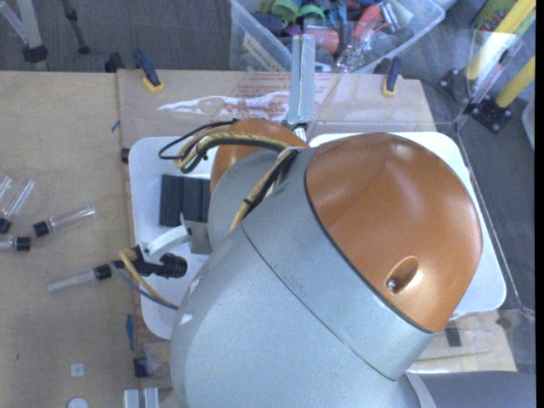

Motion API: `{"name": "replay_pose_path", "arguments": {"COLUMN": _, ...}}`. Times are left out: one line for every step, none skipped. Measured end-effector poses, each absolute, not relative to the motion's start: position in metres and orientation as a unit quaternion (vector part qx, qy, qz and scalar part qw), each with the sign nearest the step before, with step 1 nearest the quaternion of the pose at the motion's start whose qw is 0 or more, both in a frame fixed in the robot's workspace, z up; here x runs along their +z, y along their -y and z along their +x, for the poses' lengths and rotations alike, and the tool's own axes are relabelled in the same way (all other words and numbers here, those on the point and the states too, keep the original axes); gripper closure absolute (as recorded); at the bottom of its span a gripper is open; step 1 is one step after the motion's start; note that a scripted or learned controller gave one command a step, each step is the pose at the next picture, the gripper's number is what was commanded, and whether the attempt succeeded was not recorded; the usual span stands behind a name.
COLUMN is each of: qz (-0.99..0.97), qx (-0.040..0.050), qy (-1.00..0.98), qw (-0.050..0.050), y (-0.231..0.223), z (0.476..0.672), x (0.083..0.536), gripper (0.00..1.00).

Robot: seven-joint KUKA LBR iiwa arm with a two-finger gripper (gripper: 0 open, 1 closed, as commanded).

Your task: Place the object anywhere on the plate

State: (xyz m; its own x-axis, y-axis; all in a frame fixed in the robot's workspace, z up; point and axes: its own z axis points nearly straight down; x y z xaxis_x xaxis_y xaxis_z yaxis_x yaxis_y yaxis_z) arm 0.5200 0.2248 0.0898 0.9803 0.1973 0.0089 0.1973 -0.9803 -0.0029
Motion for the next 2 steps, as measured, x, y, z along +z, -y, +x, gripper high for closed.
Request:
{"name": "replay_pose_path", "arguments": {"qz": -0.994, "qx": -0.0002, "qy": 0.107, "qw": -0.001, "y": -0.189, "z": 0.479, "x": 0.227, "gripper": 1.0}}
{"name": "replay_pose_path", "arguments": {"qz": -0.993, "qx": 0.0036, "qy": 0.12, "qw": 0.0, "y": -0.225, "z": 0.478, "x": 0.105, "gripper": 1.0}}
